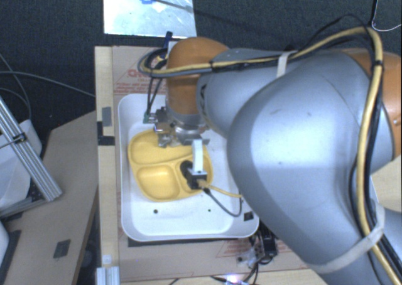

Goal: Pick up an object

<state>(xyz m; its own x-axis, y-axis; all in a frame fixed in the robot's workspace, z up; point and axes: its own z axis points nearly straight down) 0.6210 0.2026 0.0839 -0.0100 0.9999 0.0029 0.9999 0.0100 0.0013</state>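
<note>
A yellow dish [152, 176] with moulded compartments lies in the left part of a shallow white bin [182, 226]. My gripper [182, 152] hangs straight down from the orange wrist band [188, 64] and sits low over the dish's upper right part, right at its surface. The wrist and gripper body hide the part of the dish beneath them. The grey arm covers the right side of the view and everything under it.
A thin black cable [221, 205] trails from the gripper across the bin floor. The bin rests on a cardboard sheet [125, 70]. A shiny silver sheet [147, 1] lies at the back, and an aluminium frame [25, 158] stands to the left.
</note>
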